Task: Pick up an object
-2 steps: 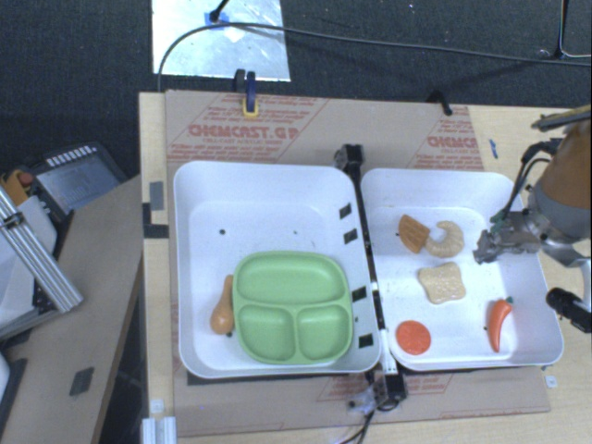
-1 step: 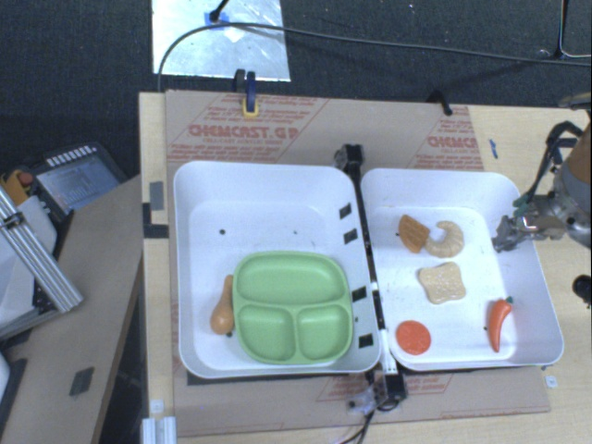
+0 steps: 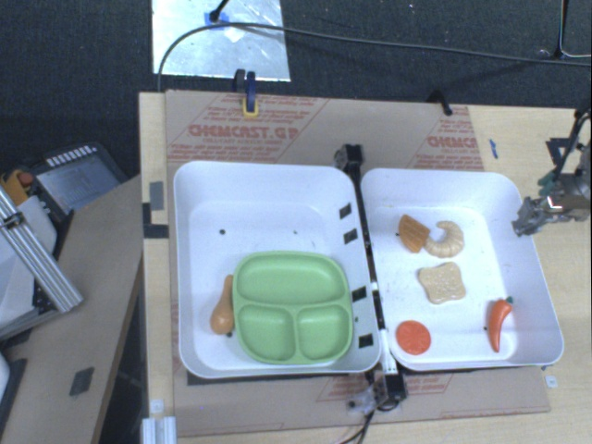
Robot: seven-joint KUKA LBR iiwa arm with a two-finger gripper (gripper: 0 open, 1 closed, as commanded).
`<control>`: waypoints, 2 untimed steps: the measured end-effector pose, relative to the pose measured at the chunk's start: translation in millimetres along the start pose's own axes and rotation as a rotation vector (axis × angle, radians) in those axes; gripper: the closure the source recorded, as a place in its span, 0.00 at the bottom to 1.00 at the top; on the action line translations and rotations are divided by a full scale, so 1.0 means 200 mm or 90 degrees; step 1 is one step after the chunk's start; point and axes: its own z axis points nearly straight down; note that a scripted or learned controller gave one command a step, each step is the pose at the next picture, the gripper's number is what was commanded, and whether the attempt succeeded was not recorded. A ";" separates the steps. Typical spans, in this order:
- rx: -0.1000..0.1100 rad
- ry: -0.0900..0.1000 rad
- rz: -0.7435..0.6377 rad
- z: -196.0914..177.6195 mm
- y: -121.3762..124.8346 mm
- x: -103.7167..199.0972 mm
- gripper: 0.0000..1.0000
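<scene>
An orange plastic toy carrot (image 3: 499, 324) is lying in the right-hand white bin (image 3: 527, 248), near its right wall. The grey claw (image 3: 535, 213) is hovering just outside that rim, grip state unclear, apparently approaching; descending over a piece comes next.

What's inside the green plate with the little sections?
Nothing is lying in the green divided plate; all three of its sections look bare. A tan pear-shaped toy lies beside it in the left bin, touching its left rim. Whatever is under the plate is covered.
</scene>
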 end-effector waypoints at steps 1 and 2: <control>0.002 0.002 -0.003 -0.01 0.05 0.29 1.00; 0.002 0.002 -0.003 -0.02 0.13 0.53 1.00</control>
